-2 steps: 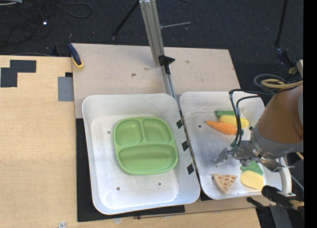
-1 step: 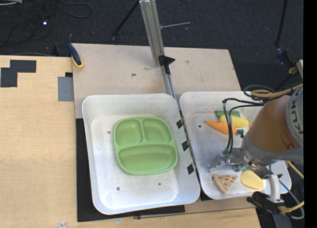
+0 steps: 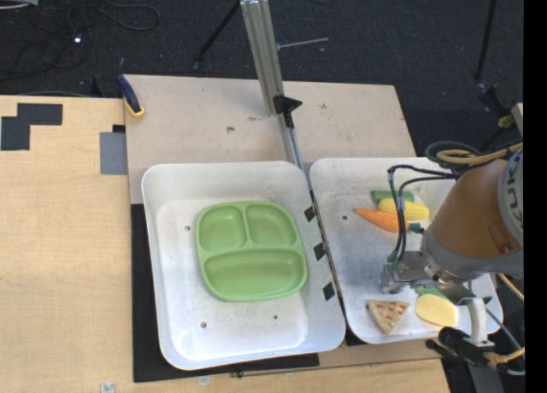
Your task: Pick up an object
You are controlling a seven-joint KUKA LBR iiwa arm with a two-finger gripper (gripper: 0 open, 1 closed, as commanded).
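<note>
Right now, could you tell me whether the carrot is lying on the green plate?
No, the carrot lies in the right bin, apart from the green plate.

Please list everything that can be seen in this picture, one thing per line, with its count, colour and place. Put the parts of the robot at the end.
bins: two, white, side by side on the bench
divided plate: one, green, three compartments, in the left bin
carrot: one, orange, right bin, far half
corn: one, yellow with green, right bin, touching the carrot's far side
pizza slice: one, tan with red spots, right bin, near edge
yellow piece: one, yellow, right of the pizza slice
metal post: one, silver, standing behind the bins
arm: one, grey with orange band, over the right bin
claw: one, dark metal, low over the right bin, just above the pizza slice
</note>
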